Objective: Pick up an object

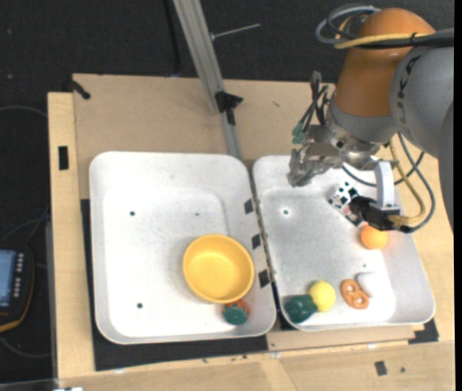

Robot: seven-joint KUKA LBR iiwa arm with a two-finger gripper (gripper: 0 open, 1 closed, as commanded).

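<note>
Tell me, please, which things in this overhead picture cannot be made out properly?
- Gripper, camera view: its tips are too small and dark against the right bin to read.
- Teal object: partly covered by the yellow bowl, with something reddish behind; shape unclear.
- Black-and-white item: the arm overlaps it, too small to identify.
- Arm's upper part: cut off by the top edge.

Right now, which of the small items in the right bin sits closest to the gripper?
The orange ball, at the right bin's right side just below the gripper. The yellow ball, green piece and orange ring all lie along the near edge, farther away.
</note>
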